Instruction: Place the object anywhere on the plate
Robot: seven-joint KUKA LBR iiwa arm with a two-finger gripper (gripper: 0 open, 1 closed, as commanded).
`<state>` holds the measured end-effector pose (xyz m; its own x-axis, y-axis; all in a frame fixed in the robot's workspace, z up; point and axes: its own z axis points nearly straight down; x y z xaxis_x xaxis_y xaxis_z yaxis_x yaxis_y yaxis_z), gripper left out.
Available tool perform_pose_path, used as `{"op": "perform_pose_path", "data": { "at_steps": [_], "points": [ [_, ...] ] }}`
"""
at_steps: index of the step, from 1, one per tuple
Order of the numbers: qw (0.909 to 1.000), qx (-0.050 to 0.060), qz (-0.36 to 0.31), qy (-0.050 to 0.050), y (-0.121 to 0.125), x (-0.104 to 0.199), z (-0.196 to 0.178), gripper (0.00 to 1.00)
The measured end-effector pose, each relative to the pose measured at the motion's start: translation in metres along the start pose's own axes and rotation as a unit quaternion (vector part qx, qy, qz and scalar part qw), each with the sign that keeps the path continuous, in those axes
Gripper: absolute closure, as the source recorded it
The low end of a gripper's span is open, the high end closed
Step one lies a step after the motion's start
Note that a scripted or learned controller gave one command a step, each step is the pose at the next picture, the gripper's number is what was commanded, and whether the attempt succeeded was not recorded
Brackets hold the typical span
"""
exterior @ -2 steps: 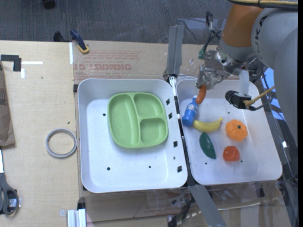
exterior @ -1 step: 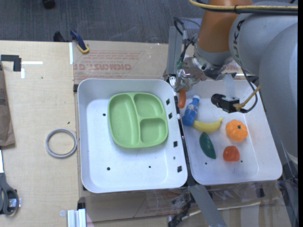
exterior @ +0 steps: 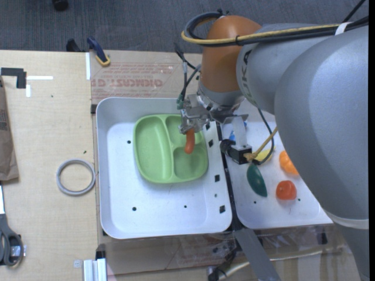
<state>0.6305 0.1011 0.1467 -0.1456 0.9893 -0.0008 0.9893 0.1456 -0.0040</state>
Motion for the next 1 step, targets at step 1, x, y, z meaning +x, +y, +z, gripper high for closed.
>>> {"op": "perform_pose_path", "data": {
  "at_steps": [1],
  "points": [
    [1.0000,-0.001,0.001,0.000,0.0002,-0.0007,-0.0004,0.00]
  ]
}}
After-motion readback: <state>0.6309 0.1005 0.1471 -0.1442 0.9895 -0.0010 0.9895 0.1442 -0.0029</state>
